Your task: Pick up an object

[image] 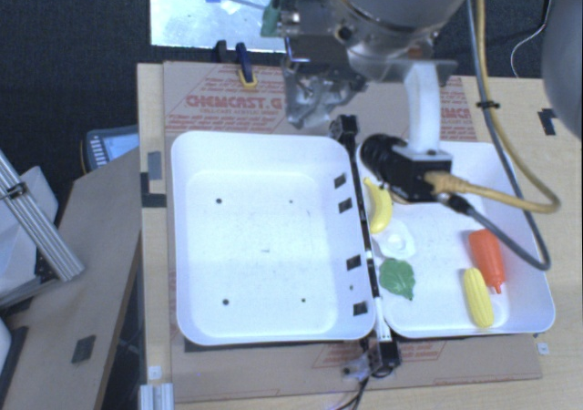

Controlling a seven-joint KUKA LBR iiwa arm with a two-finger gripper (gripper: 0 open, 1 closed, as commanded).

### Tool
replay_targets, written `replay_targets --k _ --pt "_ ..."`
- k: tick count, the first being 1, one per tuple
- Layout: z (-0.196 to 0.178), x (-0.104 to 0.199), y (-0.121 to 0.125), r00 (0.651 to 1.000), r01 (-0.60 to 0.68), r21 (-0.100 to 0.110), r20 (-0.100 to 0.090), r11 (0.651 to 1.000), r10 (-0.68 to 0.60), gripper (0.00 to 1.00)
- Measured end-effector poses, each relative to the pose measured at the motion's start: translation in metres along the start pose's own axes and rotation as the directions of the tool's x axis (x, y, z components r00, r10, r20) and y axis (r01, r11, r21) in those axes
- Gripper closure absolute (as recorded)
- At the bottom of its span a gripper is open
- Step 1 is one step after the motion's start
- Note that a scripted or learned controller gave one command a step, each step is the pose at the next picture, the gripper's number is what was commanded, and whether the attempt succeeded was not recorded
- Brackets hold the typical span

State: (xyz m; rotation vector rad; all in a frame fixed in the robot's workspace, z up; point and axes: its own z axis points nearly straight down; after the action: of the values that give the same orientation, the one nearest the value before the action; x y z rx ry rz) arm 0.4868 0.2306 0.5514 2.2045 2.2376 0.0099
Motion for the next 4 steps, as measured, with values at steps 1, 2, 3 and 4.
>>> replay_targets --k 1,2,3,4 --pt "0.000 0.000 0.000 1.000 0.002 0.000 0.000 1.000 -0.002 0.00" --pt "-0.011 0.000 0.000 1.000 0.005 -0.002 -0.001 1.000 -0.005 1.00" --pt "-0.011 0.000 0.000 1.000 0.007 -0.002 -0.001 1.000 -0.007 0.00" --pt "-0.022 0.000 0.001 1.000 0.010 -0.003 -0.003 1.000 -0.010 1.00"
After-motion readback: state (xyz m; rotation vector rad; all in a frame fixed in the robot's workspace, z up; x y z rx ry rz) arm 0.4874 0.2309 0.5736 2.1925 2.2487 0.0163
